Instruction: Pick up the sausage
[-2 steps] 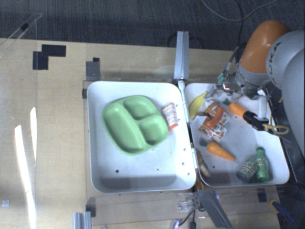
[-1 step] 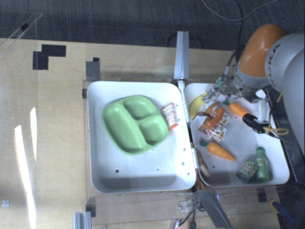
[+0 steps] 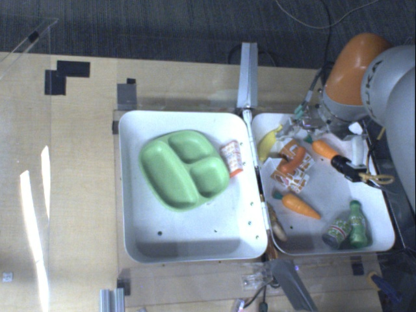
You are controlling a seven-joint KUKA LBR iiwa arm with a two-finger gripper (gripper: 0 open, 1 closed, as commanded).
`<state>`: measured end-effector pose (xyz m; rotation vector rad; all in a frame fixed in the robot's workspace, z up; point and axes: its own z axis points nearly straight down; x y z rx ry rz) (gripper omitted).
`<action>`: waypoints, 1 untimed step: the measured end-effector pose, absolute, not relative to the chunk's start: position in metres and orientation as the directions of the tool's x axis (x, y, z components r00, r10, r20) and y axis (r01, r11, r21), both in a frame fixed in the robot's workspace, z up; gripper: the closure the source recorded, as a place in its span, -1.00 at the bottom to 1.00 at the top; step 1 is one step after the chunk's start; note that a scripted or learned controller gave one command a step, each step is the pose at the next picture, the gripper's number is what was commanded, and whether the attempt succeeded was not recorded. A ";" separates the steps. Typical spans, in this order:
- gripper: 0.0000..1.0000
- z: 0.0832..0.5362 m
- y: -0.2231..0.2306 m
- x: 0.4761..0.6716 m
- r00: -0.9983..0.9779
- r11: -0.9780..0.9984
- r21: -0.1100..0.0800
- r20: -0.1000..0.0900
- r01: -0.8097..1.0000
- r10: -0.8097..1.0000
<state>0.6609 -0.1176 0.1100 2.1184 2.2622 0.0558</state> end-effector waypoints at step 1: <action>-1.00 0.099 -0.088 0.643 0.015 -0.015 0.009 0.000 1.000 1.000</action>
